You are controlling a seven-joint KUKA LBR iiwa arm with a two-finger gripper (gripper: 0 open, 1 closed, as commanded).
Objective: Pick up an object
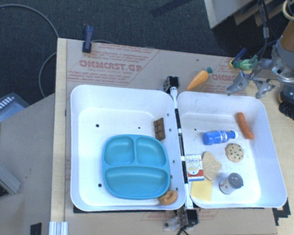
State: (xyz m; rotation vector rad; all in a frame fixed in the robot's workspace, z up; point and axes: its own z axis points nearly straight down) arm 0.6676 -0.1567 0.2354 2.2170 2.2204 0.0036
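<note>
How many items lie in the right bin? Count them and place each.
7: sausage at the far right, blue bottle mid-bin, cookie beside it, toast, carton by the divider, cheese slice nearest, can. None looks hidden.

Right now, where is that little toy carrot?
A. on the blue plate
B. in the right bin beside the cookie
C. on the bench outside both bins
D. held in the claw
C: the carrot lies on the cardboard-covered bench, just beyond the far rim of the right bin.

Blue bottle [219, 137] (lying flat) in right bin [270, 171]
</note>
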